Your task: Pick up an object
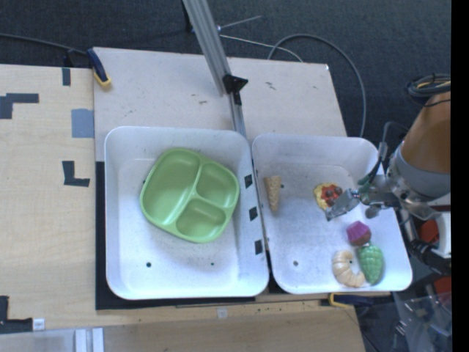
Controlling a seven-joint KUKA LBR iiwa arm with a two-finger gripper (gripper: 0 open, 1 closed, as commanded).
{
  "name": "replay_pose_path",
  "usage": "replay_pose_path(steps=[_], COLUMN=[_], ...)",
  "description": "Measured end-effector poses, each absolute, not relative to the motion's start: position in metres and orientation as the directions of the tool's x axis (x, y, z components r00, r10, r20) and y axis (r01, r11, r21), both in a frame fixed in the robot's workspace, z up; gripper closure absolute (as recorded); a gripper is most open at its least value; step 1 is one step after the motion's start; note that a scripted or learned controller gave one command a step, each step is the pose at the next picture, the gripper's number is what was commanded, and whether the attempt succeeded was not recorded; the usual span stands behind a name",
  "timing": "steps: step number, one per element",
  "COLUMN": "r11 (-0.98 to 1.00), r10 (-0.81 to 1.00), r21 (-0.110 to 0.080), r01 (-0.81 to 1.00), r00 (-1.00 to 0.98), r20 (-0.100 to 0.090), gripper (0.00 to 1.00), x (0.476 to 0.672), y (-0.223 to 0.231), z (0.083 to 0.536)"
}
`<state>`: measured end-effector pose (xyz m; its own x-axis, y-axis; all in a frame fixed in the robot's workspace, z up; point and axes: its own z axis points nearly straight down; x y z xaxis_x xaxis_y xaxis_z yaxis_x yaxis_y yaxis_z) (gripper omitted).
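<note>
target: yellow-red toy in right bin, upper right part, apart from magenta block | step: approach, nothing lifted yet | next: settle over toy, then close and lift | gripper: just beside toy, possibly touching; fingers blurred, spread or pressed together cannot tell; nothing visibly held

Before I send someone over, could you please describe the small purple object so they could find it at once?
Look in the right-hand white bin, toward its right wall, just below the arm's jaws. The purple object is a small blocky magenta piece lying above the green leafy item and the pale curled pastry. It is the only purple thing in either bin.
</note>
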<state>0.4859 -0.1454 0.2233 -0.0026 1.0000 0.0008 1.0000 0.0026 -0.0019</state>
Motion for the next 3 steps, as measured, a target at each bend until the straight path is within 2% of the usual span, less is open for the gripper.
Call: replay_pose_path(steps=[1, 2, 3], r11=[0.002, 0.002, 0.000], r10=[1.000, 1.000, 1.000], r21=[-0.002, -0.007, -0.008], r01=[1.000, 1.000, 1.000], r00=[-0.002, -0.002, 0.000], r20=[0.001, 0.001, 0.001], gripper=[0.00, 0.00, 0.00], x=[0.486, 0.494, 0.486], y=[-0.146, -0.140, -0.148], z=[0.223, 0.168, 0.113])
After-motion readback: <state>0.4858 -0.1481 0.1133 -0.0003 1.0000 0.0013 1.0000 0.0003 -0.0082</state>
